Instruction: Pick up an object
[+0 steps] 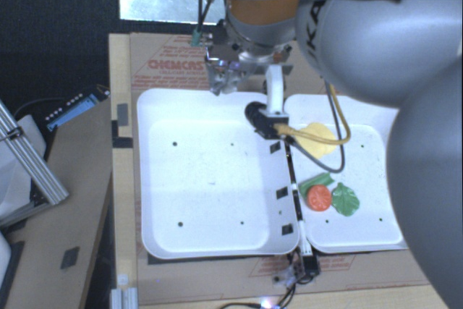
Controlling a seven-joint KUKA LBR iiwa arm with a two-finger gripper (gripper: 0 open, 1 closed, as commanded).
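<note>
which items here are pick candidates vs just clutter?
Job:
- yellow object, right bin
- red object
- green object
- gripper, above the left bin's back edge

Lying about:
- left bin
- blue-and-black tool on the left bench
- metal frame

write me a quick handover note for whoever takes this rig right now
Gripper: above the far edge of the left bin; nothing seen between its fingers.
Right bin: yellow piece near the divider, red and green toy toward the front.
Done: nothing picked up yet.
Left: go to the right bin, grasp one item, lift.
</note>
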